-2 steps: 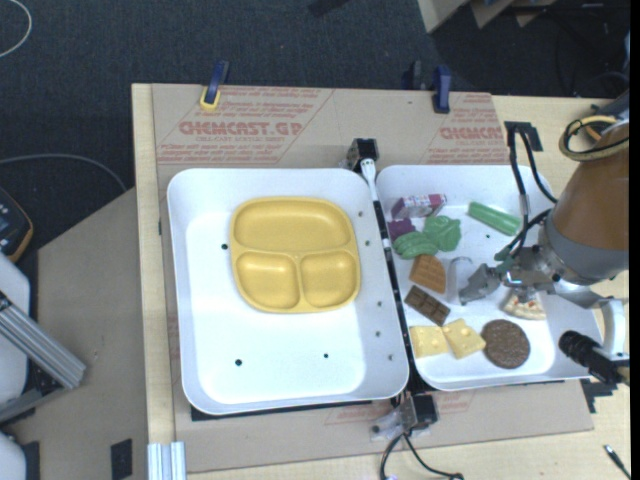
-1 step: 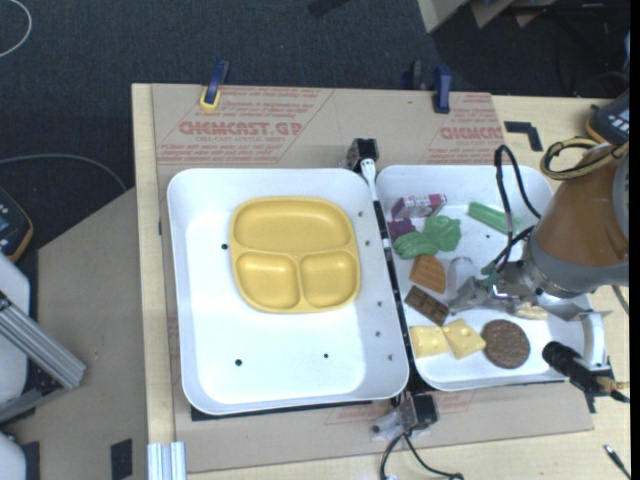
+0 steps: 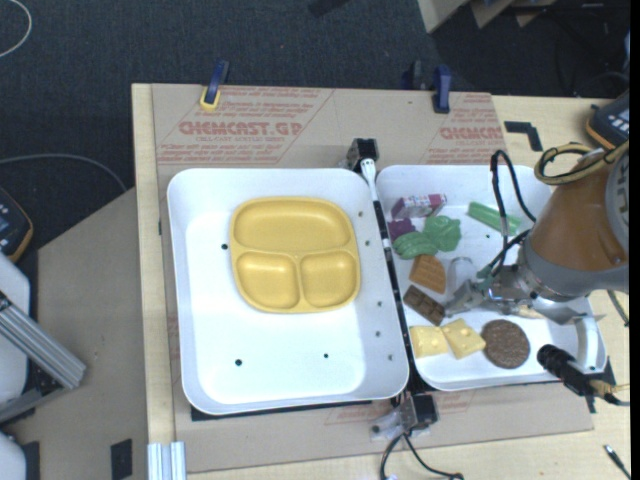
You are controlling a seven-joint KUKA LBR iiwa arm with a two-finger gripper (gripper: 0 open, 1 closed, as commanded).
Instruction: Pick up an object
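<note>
— Where's the gripper [image 3: 462, 290]?
— Low in the right bin [image 3: 455, 377], just above the cheese wedge [image 3: 463, 339], beside the brown cracker [image 3: 428, 273].
— Holding anything?
— Can't tell how its fingers stand. The yellow tray [image 3: 295, 251] sits in the other bin.

looked smooth and a bit shiny, like plastic: both white bins [image 3: 195, 298], and the yellow tray [image 3: 295, 251] with three dips. looked like flat brown board with red print: the bench top [image 3: 300, 118]. looked rough and dull: the round brown patty [image 3: 506, 343]. looked soft and crinkly: the green leafy piece [image 3: 430, 235]. looked like smooth grey metal with a shiny orange band: the arm [image 3: 585, 238].
</note>
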